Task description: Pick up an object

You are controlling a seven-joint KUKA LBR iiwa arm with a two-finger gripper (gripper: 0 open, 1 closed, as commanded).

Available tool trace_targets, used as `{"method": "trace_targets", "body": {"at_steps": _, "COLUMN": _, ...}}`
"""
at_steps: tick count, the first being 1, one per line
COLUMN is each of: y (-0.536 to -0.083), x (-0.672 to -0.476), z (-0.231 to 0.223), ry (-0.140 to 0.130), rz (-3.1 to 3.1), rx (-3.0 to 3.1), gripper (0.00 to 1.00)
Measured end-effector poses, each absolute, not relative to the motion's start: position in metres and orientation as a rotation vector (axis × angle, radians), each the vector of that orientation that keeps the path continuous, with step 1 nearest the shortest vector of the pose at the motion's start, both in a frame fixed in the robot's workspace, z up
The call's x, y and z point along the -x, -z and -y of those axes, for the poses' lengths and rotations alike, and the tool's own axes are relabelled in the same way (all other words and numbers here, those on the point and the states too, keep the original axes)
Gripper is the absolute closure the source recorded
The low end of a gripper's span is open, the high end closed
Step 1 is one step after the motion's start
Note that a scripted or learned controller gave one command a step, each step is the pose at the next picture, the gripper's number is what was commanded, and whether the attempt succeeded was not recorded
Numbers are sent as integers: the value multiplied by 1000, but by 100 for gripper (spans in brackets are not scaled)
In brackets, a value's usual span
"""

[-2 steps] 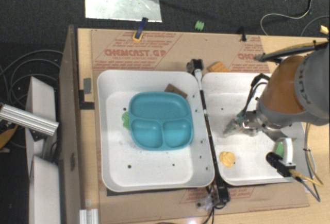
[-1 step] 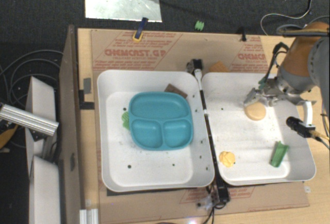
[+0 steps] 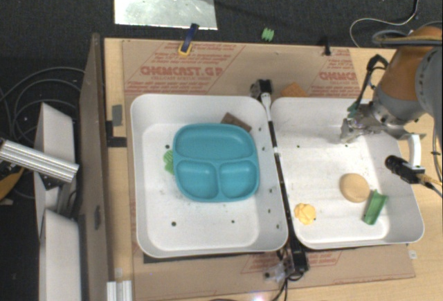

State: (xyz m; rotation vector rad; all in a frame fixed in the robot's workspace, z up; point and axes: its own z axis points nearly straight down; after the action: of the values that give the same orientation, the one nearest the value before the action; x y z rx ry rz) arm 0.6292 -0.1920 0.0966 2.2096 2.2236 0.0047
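Note:
My gripper [image 3: 348, 129] hangs low over the upper right part of the right bin [image 3: 315, 161], with the grey arm and its orange band reaching in from the right. Nothing shows under or in it. Three small objects lie in the bin's lower part, well below the gripper: a tan rounded lump [image 3: 354, 187], a green block [image 3: 374, 207] just to the right of the lump, and a yellow crumpled piece [image 3: 304, 212] near the front left corner.
The left bin [image 3: 152, 223] holds a blue divided tray [image 3: 214, 161], with a green item [image 3: 168, 160] poking out at its left edge and a brown piece [image 3: 237, 120] at its back. A black divider [image 3: 274, 154] runs between the bins.

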Motion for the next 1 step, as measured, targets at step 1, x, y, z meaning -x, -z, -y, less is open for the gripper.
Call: {"method": "trace_targets", "body": {"at_steps": 1, "y": -199, "x": -671, "z": 207, "ry": -11, "rz": -2217, "rx": -2204, "gripper": 100}}
